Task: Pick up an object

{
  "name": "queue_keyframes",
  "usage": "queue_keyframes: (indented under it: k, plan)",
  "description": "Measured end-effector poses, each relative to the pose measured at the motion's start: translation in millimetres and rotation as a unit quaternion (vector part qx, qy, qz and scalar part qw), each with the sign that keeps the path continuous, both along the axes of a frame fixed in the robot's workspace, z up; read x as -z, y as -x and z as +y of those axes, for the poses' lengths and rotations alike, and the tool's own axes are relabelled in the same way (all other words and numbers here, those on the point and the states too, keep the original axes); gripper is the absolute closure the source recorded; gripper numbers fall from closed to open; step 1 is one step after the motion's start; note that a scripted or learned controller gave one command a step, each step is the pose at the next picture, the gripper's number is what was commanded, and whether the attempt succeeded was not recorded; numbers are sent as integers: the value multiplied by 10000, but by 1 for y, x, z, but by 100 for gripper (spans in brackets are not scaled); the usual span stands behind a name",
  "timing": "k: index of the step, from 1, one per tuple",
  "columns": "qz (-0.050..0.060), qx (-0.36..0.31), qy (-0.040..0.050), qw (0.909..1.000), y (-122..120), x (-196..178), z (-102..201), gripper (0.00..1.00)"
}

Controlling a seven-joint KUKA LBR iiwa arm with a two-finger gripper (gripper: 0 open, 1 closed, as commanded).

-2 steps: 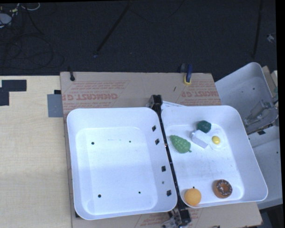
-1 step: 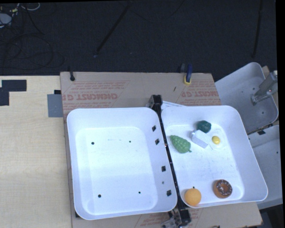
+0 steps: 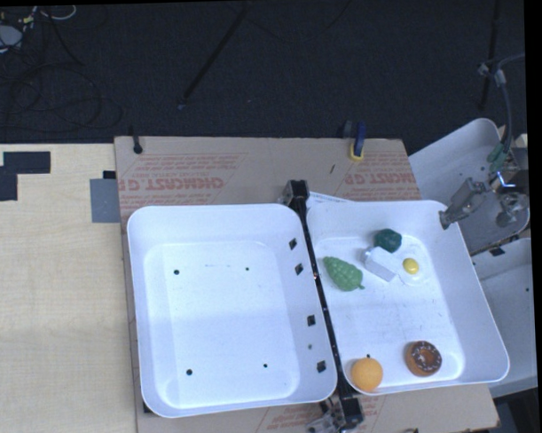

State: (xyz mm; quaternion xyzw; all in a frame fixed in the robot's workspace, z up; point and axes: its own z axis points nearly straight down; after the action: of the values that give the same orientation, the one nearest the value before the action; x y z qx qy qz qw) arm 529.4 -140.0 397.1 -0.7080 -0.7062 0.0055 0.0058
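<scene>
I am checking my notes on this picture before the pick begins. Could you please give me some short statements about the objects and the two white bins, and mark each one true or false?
1. The round orange ball lies in the right white bin. True.
2. The brown ring-shaped doughnut lies in the left white bin. False: it lies in the right bin, beside the orange ball.
3. The bumpy light green toy lies near the divider between the bins. True.
4. The tool holds the dark green round object. False: that object lies in the right bin, apart from the tool.
5. The fried egg toy with a yellow yolk lies in the right bin. True.
</scene>
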Motion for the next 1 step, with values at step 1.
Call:
queue_keyframes:
  k: [1]
  plan:
    - [-67,19,6,10000,56,-17,-56,0]
